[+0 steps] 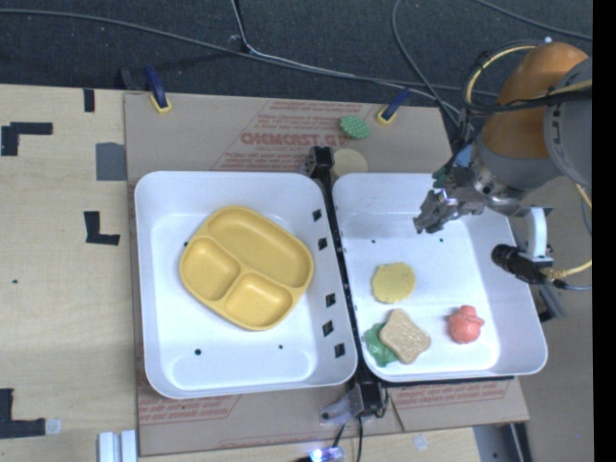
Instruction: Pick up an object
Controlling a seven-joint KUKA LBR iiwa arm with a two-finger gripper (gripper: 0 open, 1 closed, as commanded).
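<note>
Two bins (154, 258) of smooth white plastic, slightly glossy. Yellow tray (246, 268) in the left one, smooth matt plastic, three compartments. Toy foods in the right bin: yellow disc (394, 282) with a grainy face, tan bread slice (404, 337) speckled and matt, red piece (465, 324) smooth. Cardboard sheet (279, 133) beneath, brown, printed, matt. Bench (58, 287) of pale wood. Arm (539, 104) with glossy orange band over matt grey.

Bare right bin (452, 268) floor beside yellow disc (394, 282), sandwich (403, 337), red toy (465, 323).
</note>
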